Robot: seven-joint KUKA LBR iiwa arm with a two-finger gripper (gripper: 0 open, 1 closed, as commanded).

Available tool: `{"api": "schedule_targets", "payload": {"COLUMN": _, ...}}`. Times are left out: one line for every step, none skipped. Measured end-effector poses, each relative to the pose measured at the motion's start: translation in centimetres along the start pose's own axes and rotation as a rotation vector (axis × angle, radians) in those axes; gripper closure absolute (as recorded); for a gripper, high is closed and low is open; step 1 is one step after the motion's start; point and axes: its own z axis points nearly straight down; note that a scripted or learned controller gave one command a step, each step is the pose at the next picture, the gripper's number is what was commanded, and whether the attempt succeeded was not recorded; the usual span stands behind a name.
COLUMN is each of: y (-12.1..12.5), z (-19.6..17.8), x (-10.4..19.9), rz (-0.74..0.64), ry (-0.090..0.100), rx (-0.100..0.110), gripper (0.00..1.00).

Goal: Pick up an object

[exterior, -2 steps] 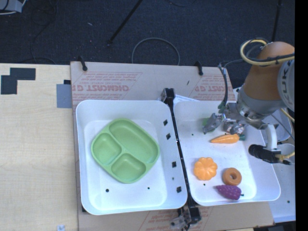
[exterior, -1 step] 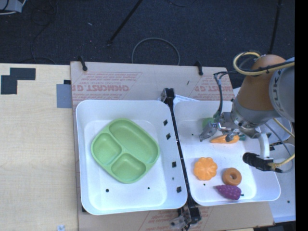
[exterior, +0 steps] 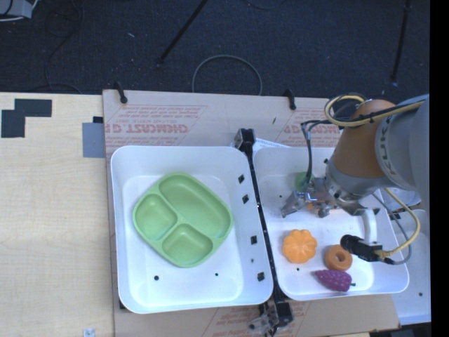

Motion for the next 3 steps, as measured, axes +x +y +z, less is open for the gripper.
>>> {"api": "schedule_targets", "payload": {"y": 0.0, "z": -1.3, "x": -0.1, "rz": 0.004, "ry": 0.000, "rx": -0.002, "gripper": 1.00}}
{"api": "schedule_targets", "payload": {"y": -0.5, "z": -5.8, "x": 0.3, "rz": 0.001, "ry": -0.002, "rx": -0.008, "gripper": 1.00}}
{"api": "schedule_targets", "payload": {"y": 0.3, "z": -10.5, "x": 0.0, "rz": 0.000, "ry": -0.002, "rx": -0.010, "gripper": 1.00}}
